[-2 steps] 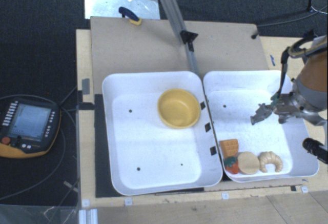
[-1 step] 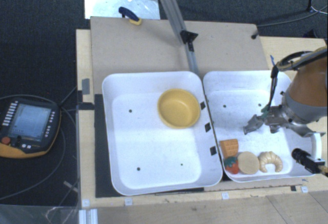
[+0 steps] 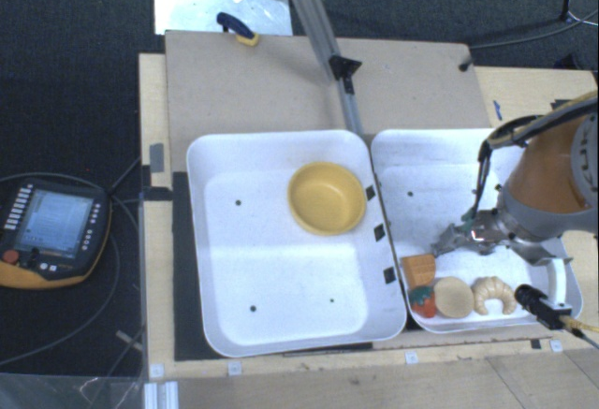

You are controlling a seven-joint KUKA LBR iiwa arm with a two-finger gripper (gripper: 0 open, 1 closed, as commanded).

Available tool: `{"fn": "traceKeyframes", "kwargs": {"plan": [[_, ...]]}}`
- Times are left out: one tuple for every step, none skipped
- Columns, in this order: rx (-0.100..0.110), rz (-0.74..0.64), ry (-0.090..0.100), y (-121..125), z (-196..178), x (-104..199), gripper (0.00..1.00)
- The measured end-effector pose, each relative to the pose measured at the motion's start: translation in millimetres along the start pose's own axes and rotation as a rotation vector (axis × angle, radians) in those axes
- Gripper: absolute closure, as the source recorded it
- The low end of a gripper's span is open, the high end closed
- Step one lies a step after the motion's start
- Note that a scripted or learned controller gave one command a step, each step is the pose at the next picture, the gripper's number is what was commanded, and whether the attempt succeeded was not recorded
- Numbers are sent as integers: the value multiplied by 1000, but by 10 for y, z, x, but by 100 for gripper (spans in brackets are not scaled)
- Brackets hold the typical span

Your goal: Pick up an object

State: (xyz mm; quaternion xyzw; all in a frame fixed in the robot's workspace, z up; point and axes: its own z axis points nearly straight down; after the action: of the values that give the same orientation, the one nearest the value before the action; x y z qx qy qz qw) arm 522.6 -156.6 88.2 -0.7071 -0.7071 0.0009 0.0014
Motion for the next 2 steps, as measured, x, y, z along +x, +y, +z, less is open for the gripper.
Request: {"fn": "traceKeyframes", "kwargs": {"plan": [[-5,0,-1,14,-126,-4,100],[-8,0,-2,-35,-688,-83,100]]}}
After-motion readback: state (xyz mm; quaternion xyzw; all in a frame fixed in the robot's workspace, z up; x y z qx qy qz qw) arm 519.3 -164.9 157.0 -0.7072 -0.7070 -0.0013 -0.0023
